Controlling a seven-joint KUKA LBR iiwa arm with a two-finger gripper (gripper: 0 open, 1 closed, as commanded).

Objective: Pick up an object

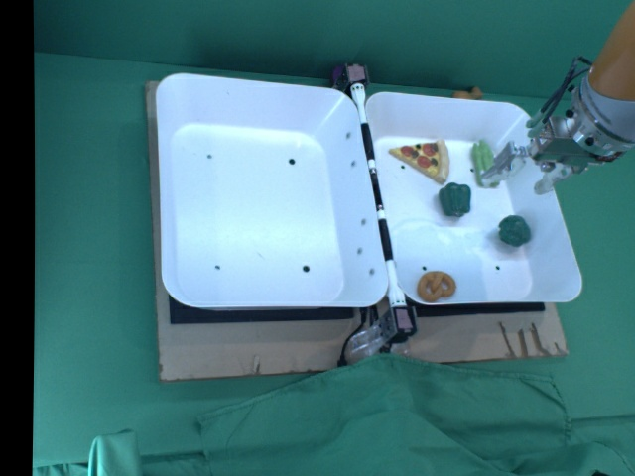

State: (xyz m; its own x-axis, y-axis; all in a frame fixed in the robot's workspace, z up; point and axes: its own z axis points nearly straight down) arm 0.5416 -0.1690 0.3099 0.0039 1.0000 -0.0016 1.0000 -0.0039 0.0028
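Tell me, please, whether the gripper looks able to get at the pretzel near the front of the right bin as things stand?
Probably yes. The pretzel lies alone by the front wall of the right bin, with nothing on or against it. The gripper hangs open over the bin's far right, beside a light green piece.

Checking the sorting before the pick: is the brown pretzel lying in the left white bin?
No, the brown pretzel lies near the front edge of the right white bin, with the pizza slice and green items.

right bin: pizza slice rear | pretzel front | left bin beside
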